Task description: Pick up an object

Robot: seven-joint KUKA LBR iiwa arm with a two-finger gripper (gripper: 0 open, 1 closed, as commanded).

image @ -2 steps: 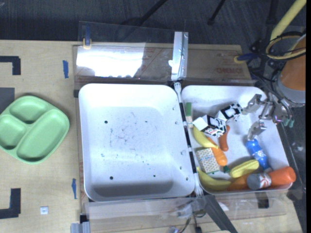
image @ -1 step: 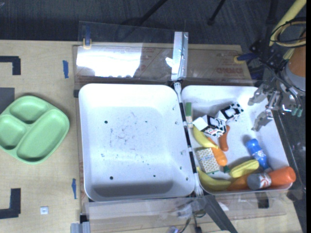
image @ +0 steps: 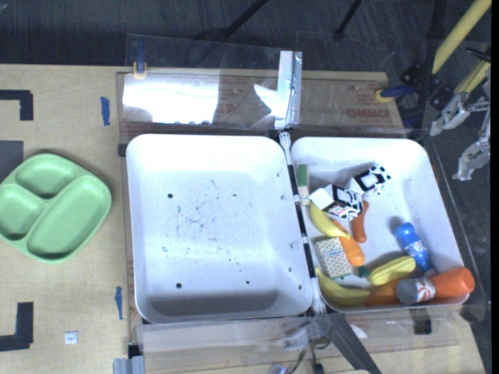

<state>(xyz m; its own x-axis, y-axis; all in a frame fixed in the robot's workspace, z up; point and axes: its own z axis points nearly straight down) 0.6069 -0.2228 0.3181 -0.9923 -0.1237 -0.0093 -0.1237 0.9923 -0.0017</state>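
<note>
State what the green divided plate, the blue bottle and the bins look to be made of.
Green divided plate: probably matte moulded plastic, given its even colour and soft rounded rims. Blue bottle: likely glossy plastic, with a bright highlight and white cap. White bins: seemingly smooth plastic, faintly shiny, scuffed.

Light falls from above, bright and even across the bench (image: 70,302). The two white bins come close to washing out — the left bin (image: 210,224) shows soft grey shading along its near wall, the right bin (image: 405,170) a paler one. A clear plastic sheet (image: 210,92) behind the bins throws strong white glare. The floor at the top lies dim, almost black. Focus is slightly soft overall; small items in the right bin blur at their edges, colours staying vivid.
</note>
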